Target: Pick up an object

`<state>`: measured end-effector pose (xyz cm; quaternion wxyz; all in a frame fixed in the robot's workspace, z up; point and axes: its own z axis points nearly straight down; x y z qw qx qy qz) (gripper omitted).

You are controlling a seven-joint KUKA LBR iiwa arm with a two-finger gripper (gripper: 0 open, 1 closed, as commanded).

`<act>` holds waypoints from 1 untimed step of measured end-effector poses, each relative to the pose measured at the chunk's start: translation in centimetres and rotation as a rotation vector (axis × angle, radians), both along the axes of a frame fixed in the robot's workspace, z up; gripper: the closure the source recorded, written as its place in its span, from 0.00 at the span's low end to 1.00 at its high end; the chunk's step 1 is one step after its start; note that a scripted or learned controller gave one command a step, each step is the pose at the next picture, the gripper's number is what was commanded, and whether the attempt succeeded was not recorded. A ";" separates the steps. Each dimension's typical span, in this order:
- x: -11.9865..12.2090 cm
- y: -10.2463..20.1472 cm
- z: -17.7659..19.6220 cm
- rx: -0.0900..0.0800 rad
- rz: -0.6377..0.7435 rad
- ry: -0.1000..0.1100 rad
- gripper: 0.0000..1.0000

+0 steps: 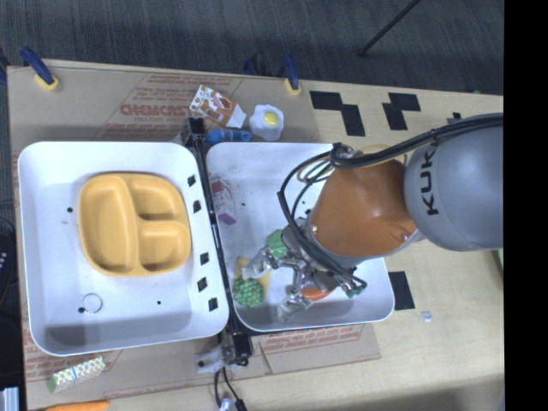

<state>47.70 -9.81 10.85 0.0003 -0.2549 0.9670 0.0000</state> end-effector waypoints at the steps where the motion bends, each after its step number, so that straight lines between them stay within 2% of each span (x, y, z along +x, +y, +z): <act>1: 1.5 -1.0 3.2 0.000 -0.216 0.000 0.00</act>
